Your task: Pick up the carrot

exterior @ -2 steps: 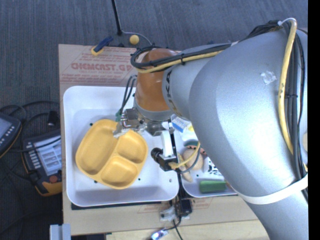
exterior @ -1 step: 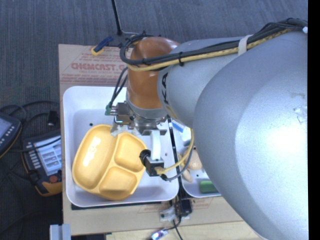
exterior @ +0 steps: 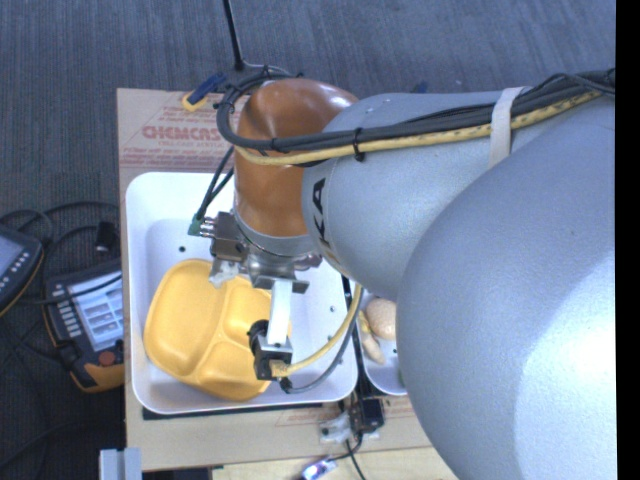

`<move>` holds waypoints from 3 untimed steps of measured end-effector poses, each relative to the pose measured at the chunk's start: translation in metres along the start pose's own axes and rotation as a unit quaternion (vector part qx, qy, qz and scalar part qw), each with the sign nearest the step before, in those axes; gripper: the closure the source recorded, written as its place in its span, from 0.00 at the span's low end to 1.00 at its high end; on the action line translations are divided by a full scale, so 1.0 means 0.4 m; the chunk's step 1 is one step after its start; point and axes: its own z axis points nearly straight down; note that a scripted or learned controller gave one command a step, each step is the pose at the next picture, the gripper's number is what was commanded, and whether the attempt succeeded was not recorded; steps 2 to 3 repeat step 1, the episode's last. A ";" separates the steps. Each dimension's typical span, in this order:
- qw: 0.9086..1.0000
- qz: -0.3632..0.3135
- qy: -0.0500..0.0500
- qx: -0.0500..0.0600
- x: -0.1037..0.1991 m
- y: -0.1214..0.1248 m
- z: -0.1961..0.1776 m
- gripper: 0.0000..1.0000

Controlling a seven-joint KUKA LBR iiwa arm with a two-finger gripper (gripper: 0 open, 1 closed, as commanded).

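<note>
I see the arm point(exterior: 480, 268) reaching in from the right and covering most of the bench. Its orange band point(exterior: 285, 158) stands over the far half of the left bin point(exterior: 140, 208). Under the band, the gripper point(exterior: 235, 268) is low in this bin, just at the far edge of a large yellow rounded thing point(exterior: 190, 333) that takes the near left part of the bin. Whether the gripper is open or closed I cannot tell, because the wrist hides its lower end, so I do not count anything as held. Where the carrot lies I cannot tell either. The arm covers the middle of the left bin and nearly all of the right bin point(exterior: 385, 383), where I make out a pale lumpy thing point(exterior: 380, 320) close to its left rim.

My first worry is a wrong grasp: the gripper is so near to the yellow thing that it may close on it, or on nothing, instead of the carrot. The yellow thing looks smooth and rounded, so I judge a pinch on its edge would slip off, or push it against the near wall. If the carrot is beside or under it, such a push can roll the carrot out of reach. The second worry is mine: with the arm in front of the camera, I cannot confirm a good grip before the lift
</note>
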 end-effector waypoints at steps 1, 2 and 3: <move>1.000 0.001 -0.001 0.000 -0.003 0.003 -0.024 1.00; 1.000 0.001 -0.001 0.000 -0.003 0.003 -0.024 1.00; 1.000 0.001 -0.001 0.000 -0.003 0.003 -0.024 1.00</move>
